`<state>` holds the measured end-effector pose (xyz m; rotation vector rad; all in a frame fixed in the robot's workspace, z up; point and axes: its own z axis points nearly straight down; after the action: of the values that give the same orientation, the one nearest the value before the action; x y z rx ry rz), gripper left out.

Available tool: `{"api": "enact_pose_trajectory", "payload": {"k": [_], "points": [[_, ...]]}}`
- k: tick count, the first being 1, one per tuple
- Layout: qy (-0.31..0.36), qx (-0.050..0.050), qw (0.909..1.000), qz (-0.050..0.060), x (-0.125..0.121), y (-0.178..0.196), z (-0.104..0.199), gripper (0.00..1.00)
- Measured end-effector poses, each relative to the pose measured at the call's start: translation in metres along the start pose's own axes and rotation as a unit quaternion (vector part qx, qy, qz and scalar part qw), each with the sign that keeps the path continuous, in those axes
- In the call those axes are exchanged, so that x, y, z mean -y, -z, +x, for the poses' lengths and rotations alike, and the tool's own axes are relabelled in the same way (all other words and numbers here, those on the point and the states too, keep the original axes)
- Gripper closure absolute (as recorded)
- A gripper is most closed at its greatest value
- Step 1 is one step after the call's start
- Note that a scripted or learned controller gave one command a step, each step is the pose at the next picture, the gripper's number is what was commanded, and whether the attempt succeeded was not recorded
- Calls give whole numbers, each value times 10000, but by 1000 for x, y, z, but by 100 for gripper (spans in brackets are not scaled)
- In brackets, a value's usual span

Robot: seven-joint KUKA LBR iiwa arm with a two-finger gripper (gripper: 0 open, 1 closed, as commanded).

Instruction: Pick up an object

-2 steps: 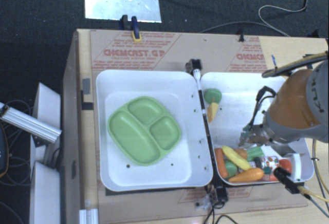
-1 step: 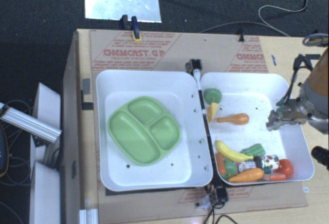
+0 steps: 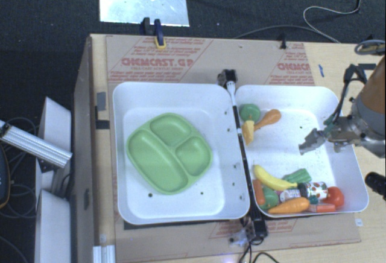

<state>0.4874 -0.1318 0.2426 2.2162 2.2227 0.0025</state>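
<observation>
Here, no single object was named by the task; a pile of toy food (image 3: 295,190) was seen heaped in the near corner of the right bin (image 3: 313,112), with a banana (image 3: 272,179) on its top. A carrot (image 3: 268,119) was lying by the dividing edge. The gripper (image 3: 313,140) was held over the bare middle of this bin, nothing between its tips; whether it was spread could not be told. In the left bin (image 3: 136,99) a green plate (image 3: 170,152) was lying. A straight descent would probably meet only bare floor, and the crowded pile could cause slipping.
</observation>
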Motion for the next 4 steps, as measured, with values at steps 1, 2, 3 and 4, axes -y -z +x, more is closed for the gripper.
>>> {"api": "enact_pose_trajectory", "payload": {"k": [1, 2, 3, 4], "points": [[-11, 1, 10000, 3, -18, -158, -11, 0], [5, -6, 10000, 1, -86, -158, 16, 0], [6, 2, 10000, 0, -149, -158, -12, 0], [-5, 16, 10000, 9, -165, -158, 18, 0]]}}
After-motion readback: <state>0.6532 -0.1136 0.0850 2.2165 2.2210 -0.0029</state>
